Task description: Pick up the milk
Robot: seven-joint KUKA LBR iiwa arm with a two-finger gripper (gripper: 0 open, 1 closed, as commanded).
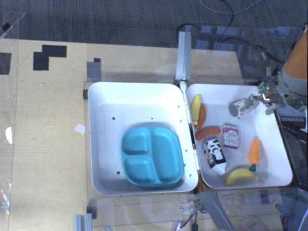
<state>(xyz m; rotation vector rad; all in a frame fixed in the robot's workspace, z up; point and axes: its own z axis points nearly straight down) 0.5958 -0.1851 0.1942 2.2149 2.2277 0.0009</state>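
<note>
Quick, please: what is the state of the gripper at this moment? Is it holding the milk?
Gripper: over the right bin, holding nothing; open or closed cannot be told. The milk lies in that bin, apart from it.

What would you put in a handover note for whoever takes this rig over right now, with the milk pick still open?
Gripper: hovering over the back part of the right bin, holding nothing; whether it is open or shut is unclear.
Milk: black-and-white carton lying in the right bin, near its front left, just below a sausage and above a banana.
Nearby: pink carton, carrot.
Left bin: holds a blue tray.
Done: nothing yet.
Left: move to the milk, grasp, lift.
</note>
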